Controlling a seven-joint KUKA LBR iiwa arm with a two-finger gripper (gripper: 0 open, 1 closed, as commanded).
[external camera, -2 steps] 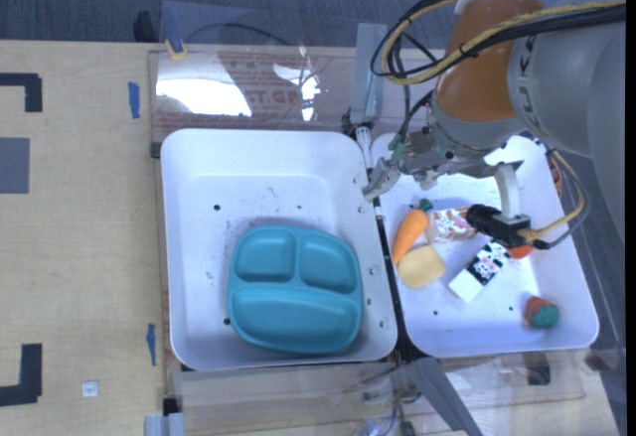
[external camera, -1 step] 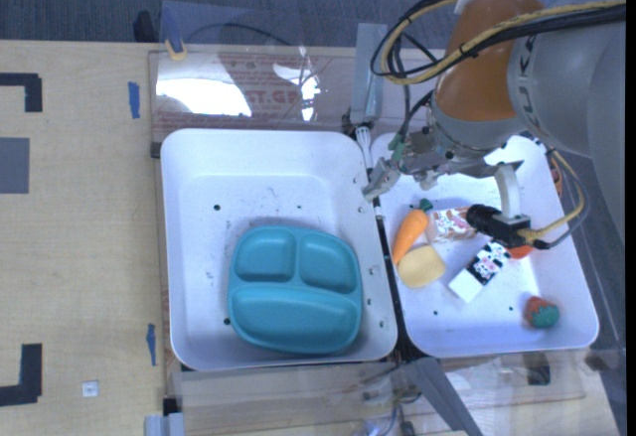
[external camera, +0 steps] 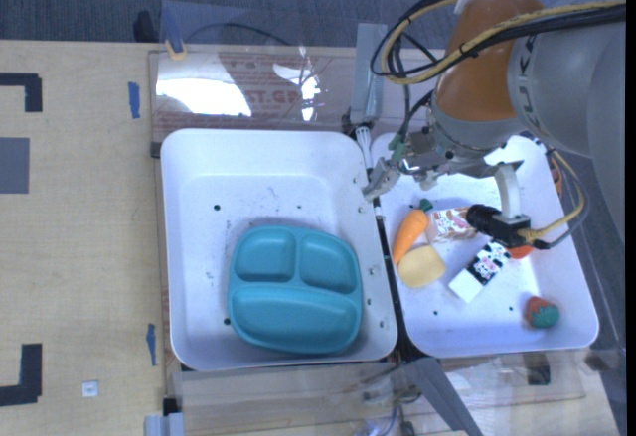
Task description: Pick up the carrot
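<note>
Jaw state cannot be told; gripper (external camera: 422, 166) sits under orange-banded wrist, hardware cluttered, nothing seen clamped. Carrot (external camera: 409, 230) lies just below gripper in right bin (external camera: 571, 320), near wall shared with left bin (external camera: 189, 166), green top toward gripper, tip touching yellow piece (external camera: 421, 267). Judgement: descend straight over carrot's middle, jaws across its narrow width, clear of dividing wall and yellow piece. Teal tray (external camera: 295, 290) in left bin, well apart
</note>
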